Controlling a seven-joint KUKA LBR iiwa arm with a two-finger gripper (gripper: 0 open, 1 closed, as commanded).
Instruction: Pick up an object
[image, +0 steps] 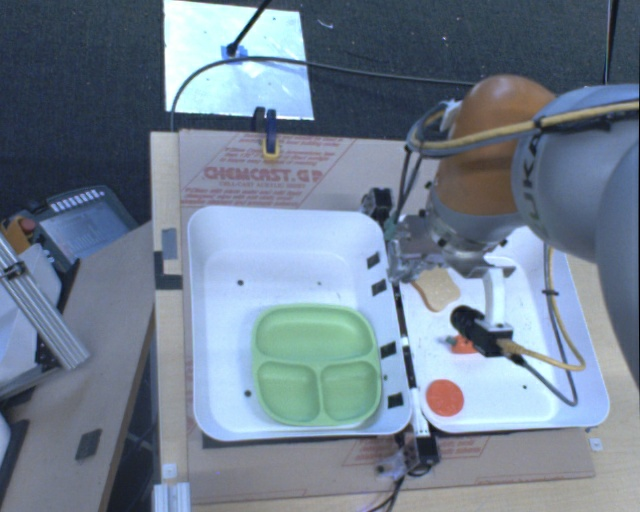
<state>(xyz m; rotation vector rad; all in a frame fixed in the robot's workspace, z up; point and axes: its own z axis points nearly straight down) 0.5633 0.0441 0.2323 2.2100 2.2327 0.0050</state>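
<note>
The end effector hovers low over the right bin, just beside a tan bread-like piece, its opening impossible to judge, so nothing looks lifted yet and the whole pick remains to do.

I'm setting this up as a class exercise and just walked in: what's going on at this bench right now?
A grey robot arm with an orange band reaches in from the right over the right-hand white bin. Its gripper sits low at that bin's left edge, beside a tan bread-like slice. A flat orange disc and a small orange-red piece lie nearer the front. The left white bin holds a pale green divided plate. Nothing is visibly lifted.
</note>
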